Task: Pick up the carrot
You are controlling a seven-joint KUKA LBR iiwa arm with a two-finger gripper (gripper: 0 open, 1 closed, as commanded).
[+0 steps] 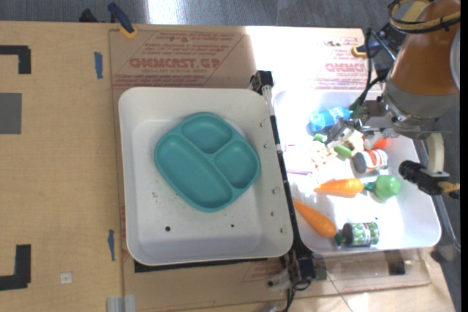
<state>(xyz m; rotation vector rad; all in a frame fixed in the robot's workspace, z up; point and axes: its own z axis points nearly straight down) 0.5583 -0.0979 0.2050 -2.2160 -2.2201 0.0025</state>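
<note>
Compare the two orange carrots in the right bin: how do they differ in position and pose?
The upper carrot lies nearly level in mid-bin, its thick end meeting a green leafy top. The lower carrot lies slanted by the bin's left wall, its lower end beside a small green can; no leaves are plain on it. Both are orange, tapered and lying flat in the right bin.

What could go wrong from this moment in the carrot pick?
Two carrots lie in the right bin: one carrot with its tip by a green toy, another carrot near the bin's left wall beside a small can. The pincer hovers over clutter, so it may grab or knock a neighbour.
</note>
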